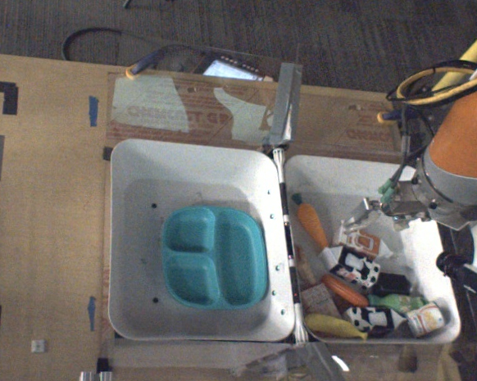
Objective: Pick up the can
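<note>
Can [425,318]: small, pale, orange-labelled, lying tilted at the right bin's 4 o'clock corner, touching the wall.
Right bin [326,174]: white, shallow; toy clutter packed along its lower half.
Contents nearest can: cow-patterned piece [374,317] at the can's 9 o'clock; green item [397,302] at its 10 o'clock; dark block [392,282] above that.
Further contents: yellow banana [334,325], red sausage shape [345,290], second cow-patterned piece [356,267], small carton [360,239], carrot [311,224].
Left bin [137,169]: holds a teal divided tray [214,256], three compartments.
Gripper [372,208]: at the right bin's 1 o'clock, above the carton; jaw state cannot be made out.
</note>
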